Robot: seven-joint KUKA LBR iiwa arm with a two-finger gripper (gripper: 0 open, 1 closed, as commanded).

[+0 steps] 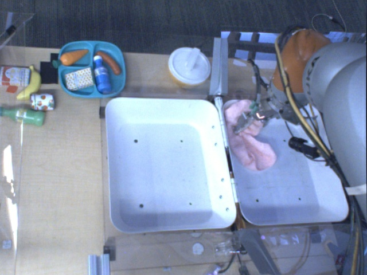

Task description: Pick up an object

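Right bin (298, 202) holding a pink cloth (250, 145) in its far corner, gripper (248, 121) upon the cloth, finger spread unclear, left bin (166, 165) alongside.

Grey arm (335, 79), orange band (298, 47), black cables (312, 133)

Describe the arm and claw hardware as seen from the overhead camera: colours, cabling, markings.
The arm is a bulky, rounded light-grey body with an orange band above the wrist. Black and yellowish cables loop along its side, and a thin wire arcs above the band. The claw is a small, dark metallic assembly with a tiny reddish light on it. No legible markings are visible.
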